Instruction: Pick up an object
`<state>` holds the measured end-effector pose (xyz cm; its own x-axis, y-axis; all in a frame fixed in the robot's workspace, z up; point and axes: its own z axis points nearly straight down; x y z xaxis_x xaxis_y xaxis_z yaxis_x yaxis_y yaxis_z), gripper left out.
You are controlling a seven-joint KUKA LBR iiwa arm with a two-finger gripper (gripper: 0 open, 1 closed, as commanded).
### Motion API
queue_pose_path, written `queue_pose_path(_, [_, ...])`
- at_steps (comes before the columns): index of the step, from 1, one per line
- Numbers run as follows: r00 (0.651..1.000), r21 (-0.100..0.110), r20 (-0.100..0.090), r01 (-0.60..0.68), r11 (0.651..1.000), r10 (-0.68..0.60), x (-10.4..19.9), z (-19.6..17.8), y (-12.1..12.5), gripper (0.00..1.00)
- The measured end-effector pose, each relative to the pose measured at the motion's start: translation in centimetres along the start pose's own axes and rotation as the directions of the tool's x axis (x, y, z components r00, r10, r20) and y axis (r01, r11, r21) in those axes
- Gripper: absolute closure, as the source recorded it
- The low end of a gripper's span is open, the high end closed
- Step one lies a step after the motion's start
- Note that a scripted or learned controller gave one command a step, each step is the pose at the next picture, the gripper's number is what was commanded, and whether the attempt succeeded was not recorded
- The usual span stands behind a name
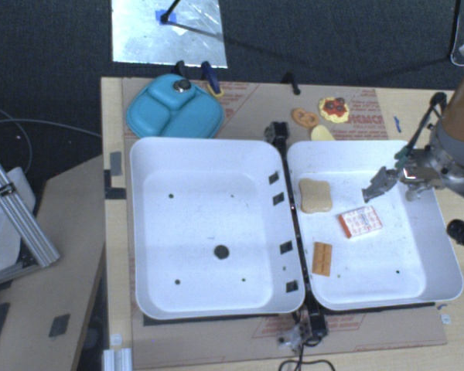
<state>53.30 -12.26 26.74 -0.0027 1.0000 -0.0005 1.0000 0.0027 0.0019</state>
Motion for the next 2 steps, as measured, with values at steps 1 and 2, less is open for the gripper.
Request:
queue_pose_path(1, [1.0, 0.011, -0.004, -0.001, 1.0, 0.001, 1.6, 11.0, -3.7, 0.0])
queue_pose_path(2, [1.0, -0.006, 0.003, 0.001, 1.0, -0.001, 3.6, 18.4, -2.6, 0.0])
